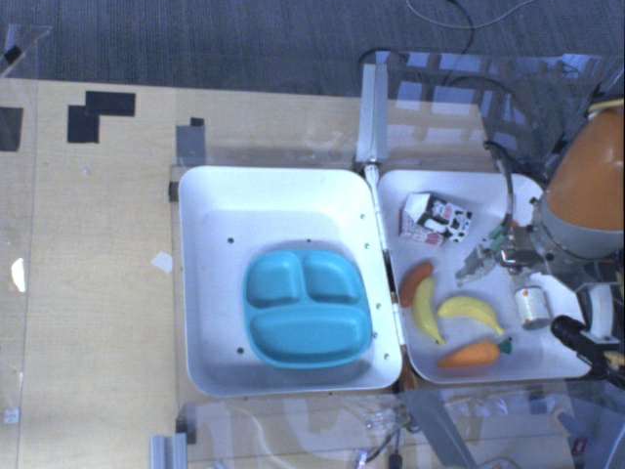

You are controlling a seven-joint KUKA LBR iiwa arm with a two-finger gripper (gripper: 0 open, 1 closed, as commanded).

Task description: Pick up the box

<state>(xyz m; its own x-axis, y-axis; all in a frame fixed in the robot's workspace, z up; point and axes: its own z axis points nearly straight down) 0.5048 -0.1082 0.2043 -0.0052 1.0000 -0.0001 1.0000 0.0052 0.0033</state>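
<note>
One box (435, 219), print unreadable.

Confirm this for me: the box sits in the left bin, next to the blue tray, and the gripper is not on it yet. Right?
Not quite. The camera view shows the box in the right bin, at its far side; the blue tray lies alone in the left bin. The gripper is indeed not on it yet.

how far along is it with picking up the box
Done: the arm has reached over the right bin, with the gripper low among the items. In hand: nothing that I can see; the small box lies on the bin floor toward the back, apart from the gripper, which sits nearer the bananas. Left: moving onto the box, closing on it and lifting it.
</note>
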